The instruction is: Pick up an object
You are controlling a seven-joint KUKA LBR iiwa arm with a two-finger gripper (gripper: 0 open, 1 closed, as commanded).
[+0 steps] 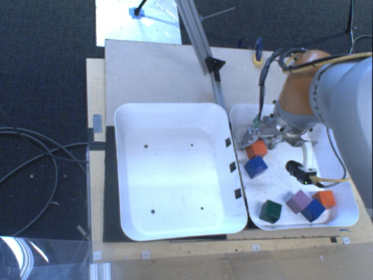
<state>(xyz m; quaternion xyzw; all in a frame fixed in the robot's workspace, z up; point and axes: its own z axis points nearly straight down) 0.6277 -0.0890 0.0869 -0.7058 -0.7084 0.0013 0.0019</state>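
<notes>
Down at the near edge of the right white plastic bin [349, 214] we see a little pile of blocks: a dark green cube [270, 211], a pale purple cube [299, 200], a blue cube [313, 210] and a small orange cube [326, 199]. The purple, blue and orange ones touch each other. The green one sits a bit apart, to their left.

Further back in the same bin lie two more blocks, a second orange block [256, 149] and another blue block [255, 167], side by side and nearly touching. The big left white plastic bin [175, 168] sits next to this one.

Our grey metal gripper [256, 137] hangs low over the bin, right above the orange block by the bin's left wall. The block peeks out just under the gripper, on its near side. We cannot tell how the gripper is set, and we do not see any block held in it.

We think the job is not done yet. Nothing looks lifted; every block seems to rest on the bin floor. What is left is to close on a block, likely this orange one, and raise it up.
</notes>
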